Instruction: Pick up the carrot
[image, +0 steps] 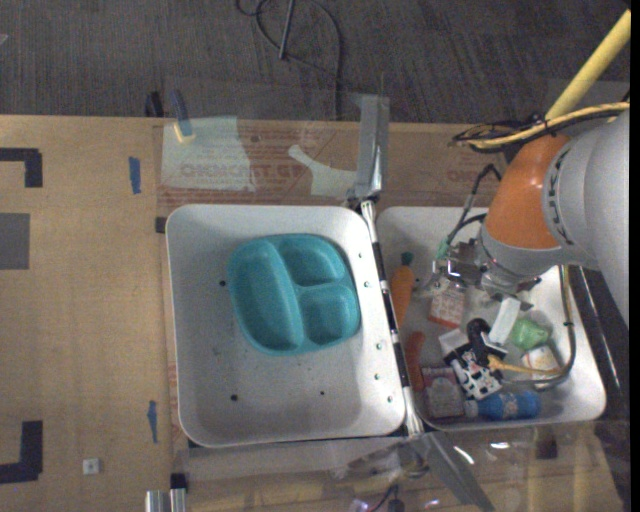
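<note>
camera view: fixed overhead | slanted down | both bins (190, 330) | arm (560, 200) from right

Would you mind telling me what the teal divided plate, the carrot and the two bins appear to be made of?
The teal divided plate looks like moulded plastic: uniform colour, rounded compartment edges, soft sheen. The carrot seems a toy, probably plastic or rubber, given its even orange body and small green top; the picture is too coarse to be sure. The left bin and the right bin look like smooth white plastic with rounded corners.
</note>
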